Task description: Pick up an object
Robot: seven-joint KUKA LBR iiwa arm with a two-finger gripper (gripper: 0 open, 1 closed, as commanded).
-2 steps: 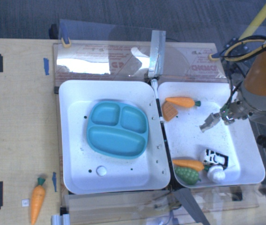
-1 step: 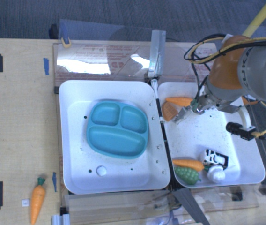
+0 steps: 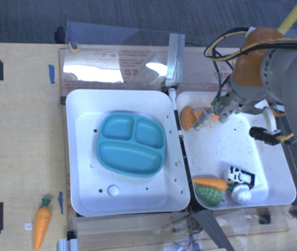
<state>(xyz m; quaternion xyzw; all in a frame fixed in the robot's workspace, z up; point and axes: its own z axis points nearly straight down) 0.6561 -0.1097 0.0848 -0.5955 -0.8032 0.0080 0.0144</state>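
- Nearest, on the bare bench left of the bins: a toy carrot with a green top, lying well apart from everything else.
- In the right bin, along its near edge: a second carrot touching a knobbly green piece, with a white piece and a black-and-white item just beside them.
- In the left bin: a blue divided plate at the middle, and a small white disc near the front wall.
- Farther, at the right bin's far left corner: an orange object, resting against the divider side.
- Right there too: the gripper, reaching in from the right, fingertips touching or just beside that orange object; open or closed, cannot tell.
- Farthest: a clear panel standing behind the bins.
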